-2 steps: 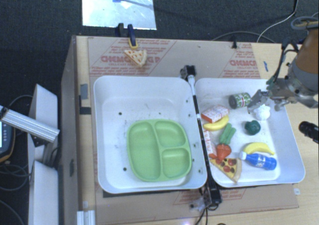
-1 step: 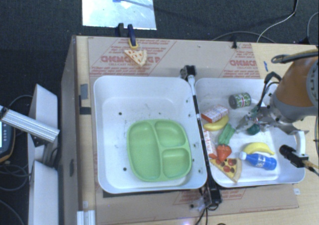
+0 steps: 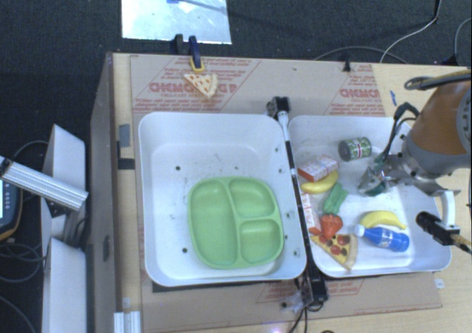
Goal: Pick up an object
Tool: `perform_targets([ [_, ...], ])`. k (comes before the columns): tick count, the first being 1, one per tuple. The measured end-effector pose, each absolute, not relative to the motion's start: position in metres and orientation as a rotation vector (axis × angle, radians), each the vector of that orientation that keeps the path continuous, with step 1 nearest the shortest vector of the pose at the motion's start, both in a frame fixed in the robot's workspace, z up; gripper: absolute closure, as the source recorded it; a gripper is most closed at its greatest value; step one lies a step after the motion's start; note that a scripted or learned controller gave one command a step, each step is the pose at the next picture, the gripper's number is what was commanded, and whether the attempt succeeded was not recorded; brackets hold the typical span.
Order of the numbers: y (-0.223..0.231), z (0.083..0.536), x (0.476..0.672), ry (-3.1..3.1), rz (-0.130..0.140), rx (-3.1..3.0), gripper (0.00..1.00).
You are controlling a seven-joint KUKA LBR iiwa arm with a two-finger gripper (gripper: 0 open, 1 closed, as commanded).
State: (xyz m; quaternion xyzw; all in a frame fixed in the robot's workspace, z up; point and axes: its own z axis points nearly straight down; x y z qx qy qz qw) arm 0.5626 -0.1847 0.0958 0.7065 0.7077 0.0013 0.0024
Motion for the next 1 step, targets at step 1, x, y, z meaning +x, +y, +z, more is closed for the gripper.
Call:
perform_targets([
  [1, -0.133, 0.0836, 0.6402, 2.225, -0.008, 2.225, 1.0],
])
